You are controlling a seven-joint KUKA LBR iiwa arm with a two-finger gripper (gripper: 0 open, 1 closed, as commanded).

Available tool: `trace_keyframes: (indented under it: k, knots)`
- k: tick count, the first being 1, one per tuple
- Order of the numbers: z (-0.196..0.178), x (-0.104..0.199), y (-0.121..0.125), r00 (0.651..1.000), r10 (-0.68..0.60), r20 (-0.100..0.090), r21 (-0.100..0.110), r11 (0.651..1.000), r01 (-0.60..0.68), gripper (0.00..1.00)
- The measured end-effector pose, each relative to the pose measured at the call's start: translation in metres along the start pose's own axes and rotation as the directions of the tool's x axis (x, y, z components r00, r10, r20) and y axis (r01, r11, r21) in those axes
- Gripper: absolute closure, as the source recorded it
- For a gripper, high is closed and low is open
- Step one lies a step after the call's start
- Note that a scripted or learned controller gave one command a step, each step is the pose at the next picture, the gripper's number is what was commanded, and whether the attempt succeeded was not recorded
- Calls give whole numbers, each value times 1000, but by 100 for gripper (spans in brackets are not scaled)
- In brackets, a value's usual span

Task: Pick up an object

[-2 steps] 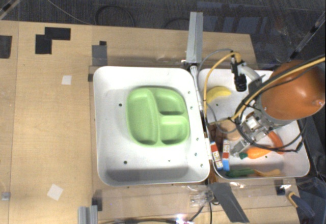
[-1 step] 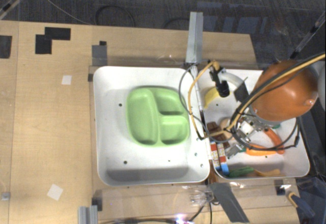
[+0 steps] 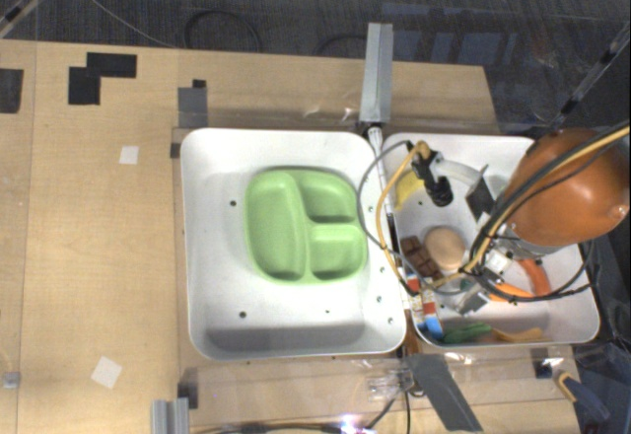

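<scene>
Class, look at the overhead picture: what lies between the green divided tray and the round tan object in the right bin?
In the camera view, between the green divided tray and the round tan object lie the bins' adjoining rims, looping cables and a small brown block.

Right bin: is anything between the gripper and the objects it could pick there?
Nothing visible blocks it. The gripper is already down inside the right bin, among its clutter, beside a tan rounded object and brown blocks. The arm's cables loop over that bin's left side, hiding some contents.

The pale wooden bench [image 3: 89, 254] bears two shallow white plastic bins. The left bin [image 3: 212, 314] touches the right bin [image 3: 582, 324].
</scene>
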State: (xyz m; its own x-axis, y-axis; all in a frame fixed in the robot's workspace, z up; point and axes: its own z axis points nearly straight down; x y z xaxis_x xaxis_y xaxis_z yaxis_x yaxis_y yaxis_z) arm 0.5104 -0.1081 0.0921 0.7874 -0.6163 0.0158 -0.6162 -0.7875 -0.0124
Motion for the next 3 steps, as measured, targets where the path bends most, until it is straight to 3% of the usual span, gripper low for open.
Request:
trace_keyframes:
  k: [1, 2, 3]
  knots:
    - [2, 31, 6, 900, -436, 9, -1, 900, 436, 0]
    - [4, 60, -55, 902, -432, 9, -2, 902, 432, 0]
    - [1, -14, -6, 901, -433, 8, -6, 901, 433, 0]
